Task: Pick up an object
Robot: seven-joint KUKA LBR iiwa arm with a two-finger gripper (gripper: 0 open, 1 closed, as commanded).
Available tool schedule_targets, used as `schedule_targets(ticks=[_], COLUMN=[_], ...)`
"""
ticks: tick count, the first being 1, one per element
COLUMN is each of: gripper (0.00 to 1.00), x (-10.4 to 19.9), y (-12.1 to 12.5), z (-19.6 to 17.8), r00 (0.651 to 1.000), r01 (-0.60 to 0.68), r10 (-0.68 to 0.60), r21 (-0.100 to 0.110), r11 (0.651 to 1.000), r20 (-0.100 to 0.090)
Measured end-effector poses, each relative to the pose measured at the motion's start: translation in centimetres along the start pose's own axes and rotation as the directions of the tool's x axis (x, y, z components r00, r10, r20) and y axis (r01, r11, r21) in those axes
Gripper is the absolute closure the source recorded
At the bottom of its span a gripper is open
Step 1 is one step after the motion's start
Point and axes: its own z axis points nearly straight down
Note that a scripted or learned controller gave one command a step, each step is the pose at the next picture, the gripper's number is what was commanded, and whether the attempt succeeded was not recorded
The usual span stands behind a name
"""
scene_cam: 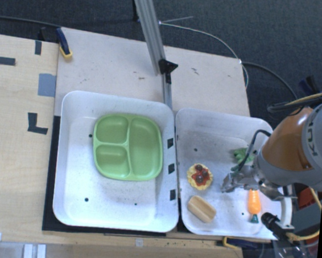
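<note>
Camera view: tool (229, 184) low in right bin (219, 123), finger state unreadable; tart (200, 176) just left, carrot (254, 202) just right.

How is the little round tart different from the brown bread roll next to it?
The small round tart with red topping is circular and yellow-edged; the tan oblong bread roll is plain and longer. The tart sits mid-bin, the roll nearer the front rim. Both lie in the right white bin, apart.
</note>
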Motion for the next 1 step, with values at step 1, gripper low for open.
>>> schedule_targets(ticks=[1], gripper=[1.00], x=[-0.13], y=[-0.32], z=[-6.17], r00=[1.000], r01=[0.000], r10=[0.000], r21=[-0.006], r11=[1.000], r20=[0.002])
